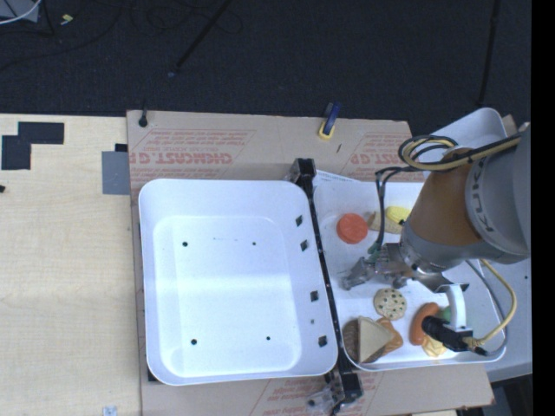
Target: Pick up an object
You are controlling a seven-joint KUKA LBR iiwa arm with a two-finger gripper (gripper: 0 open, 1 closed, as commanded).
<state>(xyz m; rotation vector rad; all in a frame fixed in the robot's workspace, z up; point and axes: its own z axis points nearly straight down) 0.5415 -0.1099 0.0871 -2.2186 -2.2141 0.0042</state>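
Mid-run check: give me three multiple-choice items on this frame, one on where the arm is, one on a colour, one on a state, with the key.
1. Where is the gripper?
A. Above the left bin
B. Above the right bin
C. Off the bench

2. What colour is the round disc in the right bin?
A. Orange-red
B. Blue
C. Green

3. How does the sandwich wedge lie?
A. Hanging from the arm
B. Resting on the right bin's floor
C. In the left bin

Key: 1 B, it hangs beside the cookie; 2 A, it reads orange-red on white; 3 B, it sits in the near corner.
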